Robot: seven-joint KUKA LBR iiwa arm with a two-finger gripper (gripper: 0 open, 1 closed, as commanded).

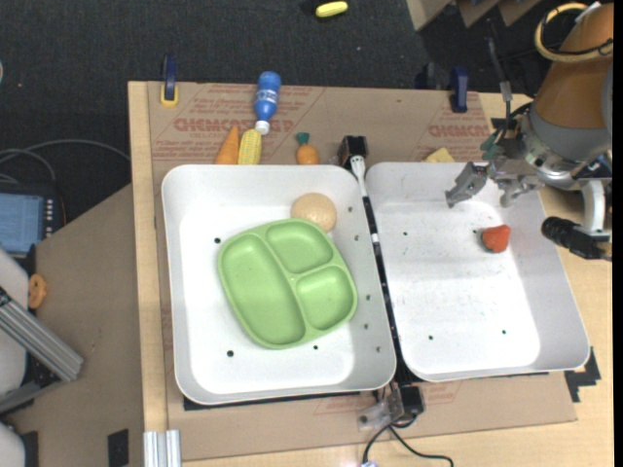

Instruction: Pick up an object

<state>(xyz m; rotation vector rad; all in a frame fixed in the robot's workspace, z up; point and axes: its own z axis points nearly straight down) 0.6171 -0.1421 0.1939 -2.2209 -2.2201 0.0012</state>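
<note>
A small red-orange object point(495, 238) lies in the right bin point(458, 339), toward its far right side. My gripper point(485, 184) hangs over the far part of that bin, above and slightly left of the red object, with its fingers point(460, 190) spread open and nothing between them. In the left bin point(195, 348) a green divided plate point(287, 282) lies in the middle, and a beige round object point(314, 209) rests at the plate's far edge.
Behind the bins on the cardboard lie a blue-and-white bottle point(266, 99), a corn cob point(249, 146), an orange carrot-like piece point(227, 147), a small carrot point(307, 151) and a black clip point(351, 150). A yellow object point(332, 9) lies on the dark floor beyond.
</note>
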